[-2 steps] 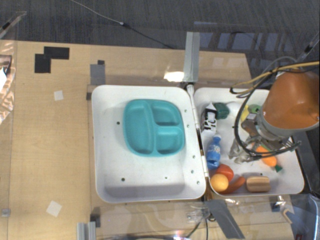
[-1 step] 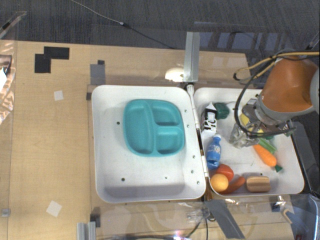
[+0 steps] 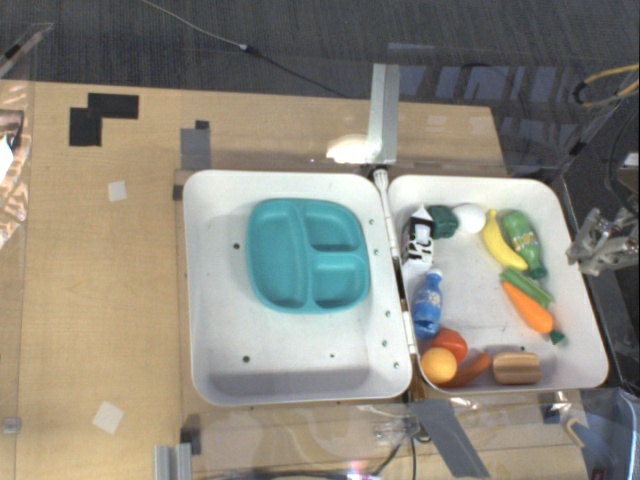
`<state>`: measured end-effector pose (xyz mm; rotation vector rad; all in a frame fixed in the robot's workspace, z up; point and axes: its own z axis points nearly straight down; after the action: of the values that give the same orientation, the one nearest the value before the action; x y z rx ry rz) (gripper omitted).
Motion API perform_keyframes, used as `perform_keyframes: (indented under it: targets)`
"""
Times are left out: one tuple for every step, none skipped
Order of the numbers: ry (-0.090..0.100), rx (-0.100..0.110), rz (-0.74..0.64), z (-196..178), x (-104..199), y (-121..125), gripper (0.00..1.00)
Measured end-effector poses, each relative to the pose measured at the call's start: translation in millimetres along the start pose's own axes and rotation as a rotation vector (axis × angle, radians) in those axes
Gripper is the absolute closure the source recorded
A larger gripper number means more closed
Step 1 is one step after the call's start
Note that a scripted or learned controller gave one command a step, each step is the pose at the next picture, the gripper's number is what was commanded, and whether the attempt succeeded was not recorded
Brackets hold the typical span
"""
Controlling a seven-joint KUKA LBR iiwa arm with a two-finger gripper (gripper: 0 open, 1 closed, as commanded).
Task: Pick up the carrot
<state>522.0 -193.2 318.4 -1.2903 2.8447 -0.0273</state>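
Clearly we are at the approach: our tool [image 3: 600,243], grip state unreadable, must descend left onto the carrot [image 3: 530,309].

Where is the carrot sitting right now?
The orange plastic carrot with green top lies in the right white bin, near its right wall, just below the yellow banana and green bottle.

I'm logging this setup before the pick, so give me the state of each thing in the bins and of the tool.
Orange carrot with green top: lying flat, right bin, untouched.
Yellow banana: lying beside the green bottle.
Blue bottle: on its side.
Teal divided plate: flat in left bin.
Tool: outside right bin's edge, holding nothing.
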Motion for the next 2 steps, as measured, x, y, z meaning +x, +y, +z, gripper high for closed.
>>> perform_keyframes:
  targets:
    - [0.008,-0.033,0.0,168.0,-7.7,-21.2,1.0]
    - [0.002,-0.011,-0.004,227.3,-5.4,21.3,1.0]
